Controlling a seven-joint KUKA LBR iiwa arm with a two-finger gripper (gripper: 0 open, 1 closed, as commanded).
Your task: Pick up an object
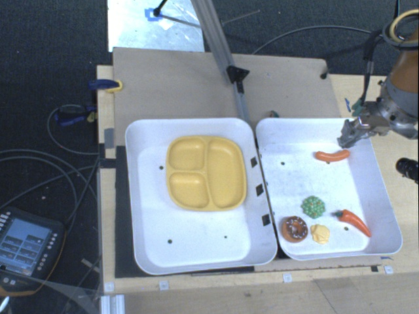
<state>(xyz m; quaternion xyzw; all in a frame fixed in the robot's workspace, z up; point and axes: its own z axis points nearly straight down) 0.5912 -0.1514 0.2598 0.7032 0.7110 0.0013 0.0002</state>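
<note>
Dark carpet surrounds a tan bench (196,84) on which two shallow white bins sit side by side, their inner edges touching near the centre of the frame.

The gripper (348,135) hangs at the right of the frame, over the upper right rim of the right bin (288,149). Its dark fingertips point down and to the left, but they are too small and blurred to say how far apart they stand; nothing shows between them. The grey arm, with its orange band, runs off the upper right corner.

Just below and left of the gripper lies an orange sausage (332,155), flat on the bin floor, close to the fingertips; whether they touch it cannot be told. Lower in the same bin sit four more items: a green bumpy ball (313,207) in the middle, a chocolate doughnut (294,228) at the lower left, a small yellow piece (320,233) just beside the doughnut, and a carrot (354,220) at the lower right, lying at a slant.

The left bin (150,241) holds a yellow divided plate (205,173) with three compartments, set in its upper middle.

A grey pole (216,34) crosses from the top of the frame down to the junction of the bins. A handheld control pendant (23,244) lies on the floor at the lower left, with cables (72,169) looping above it.
</note>
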